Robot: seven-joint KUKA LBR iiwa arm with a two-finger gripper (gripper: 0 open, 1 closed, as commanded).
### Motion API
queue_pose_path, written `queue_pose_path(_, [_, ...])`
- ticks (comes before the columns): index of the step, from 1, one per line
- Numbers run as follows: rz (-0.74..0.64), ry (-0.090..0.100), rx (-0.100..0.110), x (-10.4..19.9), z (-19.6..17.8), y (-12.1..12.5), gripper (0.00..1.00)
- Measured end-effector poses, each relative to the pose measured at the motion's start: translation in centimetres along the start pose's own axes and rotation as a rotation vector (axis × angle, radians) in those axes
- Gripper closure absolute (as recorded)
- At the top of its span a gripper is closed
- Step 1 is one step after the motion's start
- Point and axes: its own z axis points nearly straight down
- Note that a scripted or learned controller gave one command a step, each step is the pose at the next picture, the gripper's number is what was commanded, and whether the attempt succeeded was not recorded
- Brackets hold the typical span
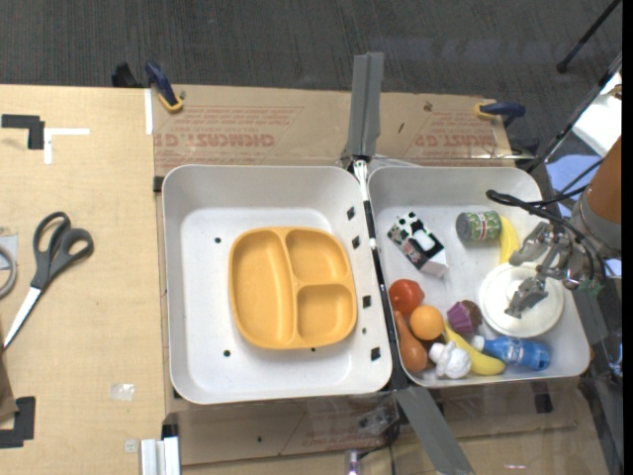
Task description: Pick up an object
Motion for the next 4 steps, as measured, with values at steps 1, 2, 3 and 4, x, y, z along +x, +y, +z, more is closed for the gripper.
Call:
queue_pose_path(1, [0.227, -0.011, -0.002, 3.8, 4.3, 4.6, 0.0])
queue_pose_path(2, [0.447, -0.014, -0.004, 5.2, 4.3, 5.7, 0.0])
queue_pose_path(3, [0.422, -0.013, -0.004, 8.2, 4.3, 7.5, 0.0])
queue_pose_path(4, [0.42, -0.02, -0.006, 7.9, 3.3, 7.5, 1.0])
